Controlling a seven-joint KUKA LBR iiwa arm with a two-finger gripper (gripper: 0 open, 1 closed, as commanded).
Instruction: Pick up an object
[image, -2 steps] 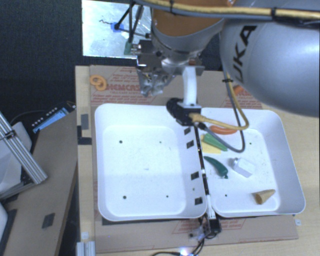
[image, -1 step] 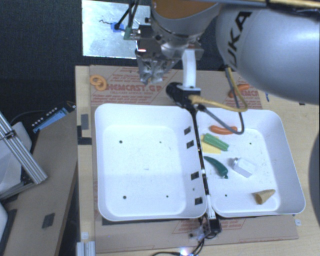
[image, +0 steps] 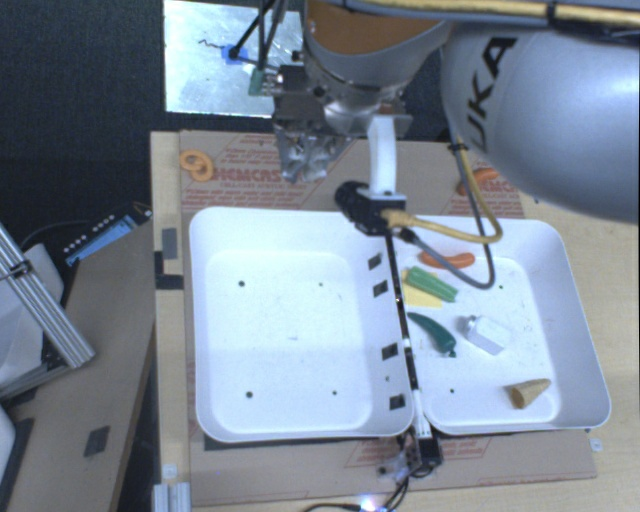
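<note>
A large grey robot arm (image: 540, 110) with an orange band fills the upper right of the frame, reaching in toward the top centre. Its gripper (image: 305, 160) hangs at the top centre, over the brown cardboard sheet (image: 250, 165) just beyond the far edge of the bins; whether it is open or closed cannot be told from this angle, and nothing is visibly held in it.

Two shallow white bins sit side by side in the middle of the frame. The left bin (image: 280, 320) has a bare white floor with a few small dark dots.

The right bin (image: 540, 300) holds the loose objects. An orange curved piece (image: 447, 260) lies near its upper left. Just below it is a yellow and green ear of corn (image: 430, 287). Lower, a dark green pepper (image: 432, 331) lies close to the divider. To its right is a small white and grey block (image: 482, 334). A tan cone (image: 528, 392) rests near the lower right corner.

An orange ring (image: 196, 163) lies on the cardboard at the upper left, outside the bins.
</note>
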